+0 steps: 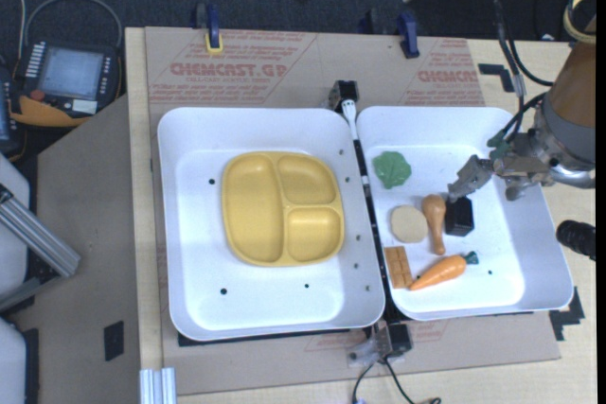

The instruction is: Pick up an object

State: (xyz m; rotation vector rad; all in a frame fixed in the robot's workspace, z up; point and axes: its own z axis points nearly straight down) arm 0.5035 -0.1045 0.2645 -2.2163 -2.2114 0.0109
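Note:
The right bin [530,293] holds a green leafy piece [392,169], a round beige biscuit [408,223], a brown drumstick [435,220], an orange carrot [441,272] and a ridged tan cracker [398,266]. My gripper [511,173] hangs over the right half of this bin, up and to the right of the drumstick and apart from all of these items. I see nothing held in it.
The left bin [180,203] contains a yellow divided plate [282,207]. A black divider strip [358,167] runs between the bins. The grey arm [573,123] reaches in from the right, above the right bin's far edge.

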